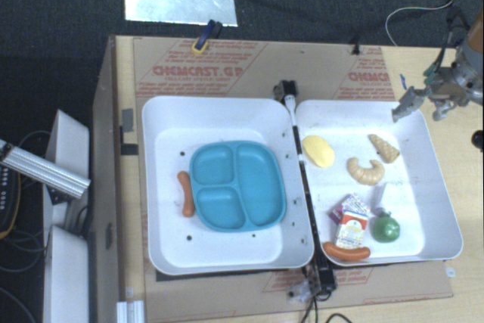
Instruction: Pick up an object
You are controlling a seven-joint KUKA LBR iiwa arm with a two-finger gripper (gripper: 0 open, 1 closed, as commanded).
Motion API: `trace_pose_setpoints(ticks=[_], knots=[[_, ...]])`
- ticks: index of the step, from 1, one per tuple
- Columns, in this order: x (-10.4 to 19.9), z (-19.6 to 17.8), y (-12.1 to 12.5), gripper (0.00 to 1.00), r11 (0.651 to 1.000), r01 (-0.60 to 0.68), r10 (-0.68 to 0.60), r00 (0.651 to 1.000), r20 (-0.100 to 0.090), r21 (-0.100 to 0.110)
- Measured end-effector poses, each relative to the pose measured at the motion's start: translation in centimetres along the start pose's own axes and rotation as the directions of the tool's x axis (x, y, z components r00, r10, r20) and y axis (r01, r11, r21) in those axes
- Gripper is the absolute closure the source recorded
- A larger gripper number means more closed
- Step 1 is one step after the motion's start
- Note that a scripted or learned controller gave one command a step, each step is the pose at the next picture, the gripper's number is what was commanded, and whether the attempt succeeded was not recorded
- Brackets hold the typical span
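Croissant (367,170) in right bin (435,155), below and left of end effector (422,104); fingers spread wide, holding nothing

left bin (162,163): tray (237,185), sausage (185,194) left of it | right bin (435,185): croissant (366,170) (lemon (318,151) left)

- One camera is fixed above the bench (227,60) and looks down at a slant.
- It stands far enough to take in both white bins – the left bin (162,125) and the right bin (435,185) – side by side.
- The arm (461,79) enters from the right edge.
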State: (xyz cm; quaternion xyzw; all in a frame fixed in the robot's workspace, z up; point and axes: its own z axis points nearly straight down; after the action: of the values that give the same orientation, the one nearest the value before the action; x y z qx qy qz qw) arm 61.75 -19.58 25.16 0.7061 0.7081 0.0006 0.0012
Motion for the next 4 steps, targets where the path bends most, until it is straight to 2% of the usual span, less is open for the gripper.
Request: trace_pose_setpoints(ticks=[1,2,3,4], knots=[[-1.0,13.0,0.3,0.0,1.0,-0.002,0.002,1.0,-0.002,0.004],[-1.0,15.3,0.4,0.0,1.0,0.0,0.0,1.0,0.0,0.001],[5.5,16.7,-2.0,0.0,1.0,0.002,-0.002,1.0,-0.002,0.001],[7.3,16.7,-10.2,0.0,1.0,-0.002,0.002,1.0,-0.001,0.002]])
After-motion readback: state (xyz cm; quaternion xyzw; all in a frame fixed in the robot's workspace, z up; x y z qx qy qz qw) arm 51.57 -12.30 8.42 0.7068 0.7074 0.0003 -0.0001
